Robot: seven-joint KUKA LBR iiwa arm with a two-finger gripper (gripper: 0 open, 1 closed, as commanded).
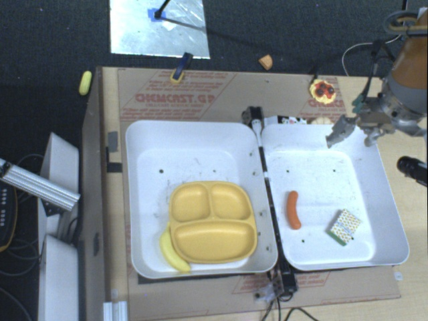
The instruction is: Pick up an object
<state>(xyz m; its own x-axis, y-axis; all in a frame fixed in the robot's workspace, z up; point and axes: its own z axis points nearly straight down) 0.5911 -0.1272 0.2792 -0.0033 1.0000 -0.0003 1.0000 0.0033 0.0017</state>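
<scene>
The arm comes in from the right, and its gripper [353, 134] hangs over the far right corner of the right bin [374, 179], above the bin's back rim. Two grey fingers [336, 133] show below the wrist, spread apart, with nothing between them.

On the floor of the right bin lie two things. An orange sausage-shaped piece [293, 210] sits left of the middle, lying roughly lengthwise from far to near. A small block with a green and white pattern [344, 227] rests nearer the front right, tilted at an angle, well apart from the sausage piece. Both are well clear of the gripper.

The left bin [154, 172] holds a yellow divided tray [212, 221] with three compartments, set toward the front. A yellow banana [173, 253] lies against the tray's near left corner, touching its edge.

The two bins stand side by side on a cardboard sheet [200, 92] with red printing that covers the desk. On the cardboard behind the right bin sits a small round toy [323, 90] in yellow and red. A blue and yellow clip-like item [180, 68] rests at the cardboard's far edge. Beyond it, on the dark floor, are a shiny silver sheet [134, 19], a small orange piece [266, 62], and a yellow oblong item [85, 82] off to the left.
</scene>
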